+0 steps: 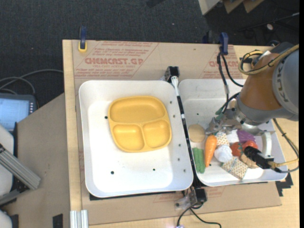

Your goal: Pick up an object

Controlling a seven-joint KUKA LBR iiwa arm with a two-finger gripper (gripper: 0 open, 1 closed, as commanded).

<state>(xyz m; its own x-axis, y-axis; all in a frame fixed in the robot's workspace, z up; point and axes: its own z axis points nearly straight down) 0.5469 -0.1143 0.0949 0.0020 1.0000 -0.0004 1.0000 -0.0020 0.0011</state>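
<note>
— Over the right bin (199,87), a grey arm with an orange band (259,91) reaches down from the right, its gripper (227,123) lowered among a heap of toy food. What is there to pick from?

— One orange carrot (210,149) with a pointed tip, lying just beside a green pod-shaped piece (199,159). One round beige piece (195,133) sits above them, one white lump (222,153) touches the carrot's right side, and one red piece (237,150), one purple piece (246,137) and one checkered block (236,167) crowd the bin's near right corner.

— And the gripper's hold?

— Cannot tell; the wrist hides whatever sits beneath it.

— The other side?

— Two white bins in all. The left bin (95,165) holds one yellow divided tray (139,123) with three compartments, lying flat near its middle.
</note>
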